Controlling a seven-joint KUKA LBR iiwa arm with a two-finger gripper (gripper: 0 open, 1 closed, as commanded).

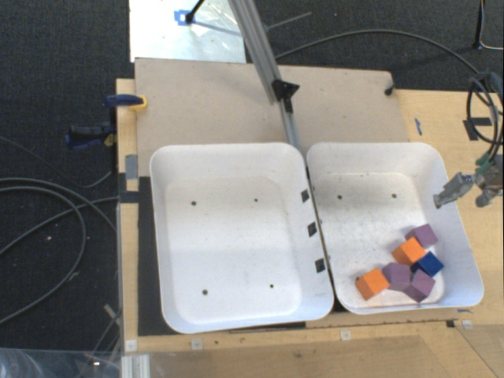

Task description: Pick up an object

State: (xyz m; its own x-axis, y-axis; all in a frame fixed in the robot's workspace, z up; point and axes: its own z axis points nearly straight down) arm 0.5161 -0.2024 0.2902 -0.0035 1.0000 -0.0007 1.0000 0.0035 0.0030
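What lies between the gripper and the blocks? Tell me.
In the camera view, just the right bin's bare white rim and floor separate the gripper, at the bin's right edge, from the blocks clustered in its near corner.

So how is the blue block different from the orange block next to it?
The small blue cube is dark in colour, while the orange cube touching its left side is bright. The blue cube shows less of itself and looks smaller; the orange cube looks larger. The blue one lies closer to the right white bin's right wall. Both are blocky cubes resting in the same pile in that bin.
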